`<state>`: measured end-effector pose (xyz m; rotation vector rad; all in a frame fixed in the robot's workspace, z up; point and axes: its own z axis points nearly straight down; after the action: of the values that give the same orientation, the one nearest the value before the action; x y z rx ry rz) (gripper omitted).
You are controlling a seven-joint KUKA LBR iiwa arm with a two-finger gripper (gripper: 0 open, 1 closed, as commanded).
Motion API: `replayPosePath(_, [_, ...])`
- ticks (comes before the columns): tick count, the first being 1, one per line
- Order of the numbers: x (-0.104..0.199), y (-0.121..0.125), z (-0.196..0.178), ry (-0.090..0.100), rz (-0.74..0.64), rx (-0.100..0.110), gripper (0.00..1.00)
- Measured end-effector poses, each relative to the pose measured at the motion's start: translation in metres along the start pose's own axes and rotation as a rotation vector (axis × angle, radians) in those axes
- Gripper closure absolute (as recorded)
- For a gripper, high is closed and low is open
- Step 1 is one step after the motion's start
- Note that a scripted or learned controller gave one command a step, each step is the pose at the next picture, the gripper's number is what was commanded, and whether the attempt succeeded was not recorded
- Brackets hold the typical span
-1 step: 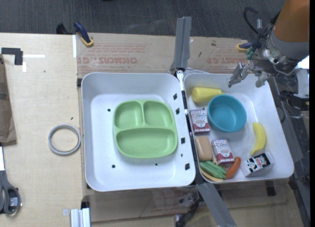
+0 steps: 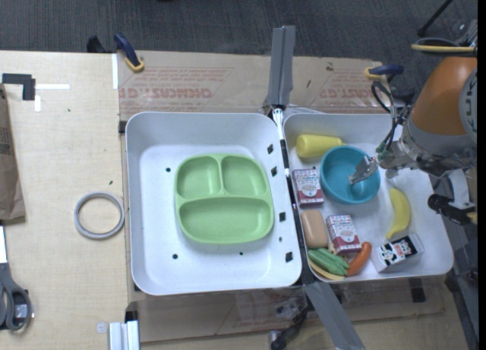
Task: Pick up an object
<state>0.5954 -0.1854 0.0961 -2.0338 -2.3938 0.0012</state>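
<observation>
My gripper reaches in from the right and hangs over the right inner side of a blue bowl in the right bin. Around the bowl lie a yellow rounded piece, a red-and-white carton, a banana, a tan block and a second red-and-white carton. Near the front are green pods, an orange stick and a black-and-white carton. I see nothing lifted off the bin floor.
The left bin holds a green divided plate. A grey divider post stands between the bins at the back. A tape ring lies on the bench to the left. The arm's orange band fills the back right.
</observation>
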Motion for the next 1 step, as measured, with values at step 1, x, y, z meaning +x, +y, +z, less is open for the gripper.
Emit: replayPosePath(1, [-0.0008, 0.0005, -0.0101, -0.001, 0.003, -0.002, 1.0])
